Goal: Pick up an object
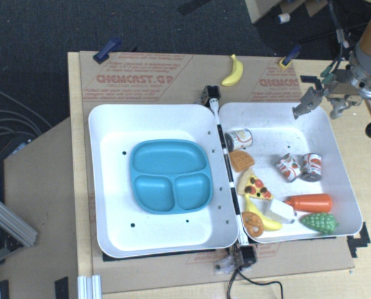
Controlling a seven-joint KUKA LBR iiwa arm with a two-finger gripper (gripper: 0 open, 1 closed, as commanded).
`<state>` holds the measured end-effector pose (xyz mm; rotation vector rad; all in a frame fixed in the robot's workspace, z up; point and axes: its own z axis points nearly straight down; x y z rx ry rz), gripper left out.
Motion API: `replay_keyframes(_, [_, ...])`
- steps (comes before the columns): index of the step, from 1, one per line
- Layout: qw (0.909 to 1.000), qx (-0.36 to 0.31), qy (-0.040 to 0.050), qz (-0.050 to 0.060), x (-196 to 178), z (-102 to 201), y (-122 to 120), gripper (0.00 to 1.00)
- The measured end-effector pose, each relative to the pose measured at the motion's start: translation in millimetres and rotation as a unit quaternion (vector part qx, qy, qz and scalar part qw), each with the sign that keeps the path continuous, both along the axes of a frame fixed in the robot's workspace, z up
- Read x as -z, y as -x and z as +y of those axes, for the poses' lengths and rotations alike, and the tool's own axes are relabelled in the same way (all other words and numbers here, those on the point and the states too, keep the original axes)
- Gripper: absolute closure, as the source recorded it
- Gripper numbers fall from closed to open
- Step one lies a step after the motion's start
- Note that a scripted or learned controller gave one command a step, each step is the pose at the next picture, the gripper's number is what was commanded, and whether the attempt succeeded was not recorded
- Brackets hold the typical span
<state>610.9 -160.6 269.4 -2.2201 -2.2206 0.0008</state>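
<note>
Bench (148, 80): brown board with red lettering; it bears two white bins side by side
Left bin (107, 167): shallow and white; a blue divided plate (171, 174) lies flat in its middle, three compartments facing up
Right bin (335, 148): shallow and white; toy food lies mostly along its left wall and near edge
Arm (367, 48): reaches in from the right, over the far right corner of the right bin
Gripper (322, 103): above the far right rim of the right bin; fingers spread apart, nothing between them; well apart from the toys
Carrot (308, 202): orange, lying near the right bin's near right corner; green grapes (318, 222) just beside it on the near side
Cans: one tilted by the left wall (239, 139); two red-and-white ones (300, 166) touching, mid-bin
Pizza slice (256, 186): by the left wall; a cookie (241, 161) just beyond it; a pretzel (254, 223) and white block (280, 212) nearer
Banana (232, 72): yellow, on the board beyond the bins
</note>
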Motion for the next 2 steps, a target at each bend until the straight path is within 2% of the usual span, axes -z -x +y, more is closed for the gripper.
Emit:
replay_keyframes(1, [1.0, 0.001, -0.0001, 0.001, 135.1, -37.9, -18.3, 0.0])
replay_keyframes(2, [1.0, -0.001, 0.0003, -0.001, 185.3, -16.4, -55.5, 0.0])
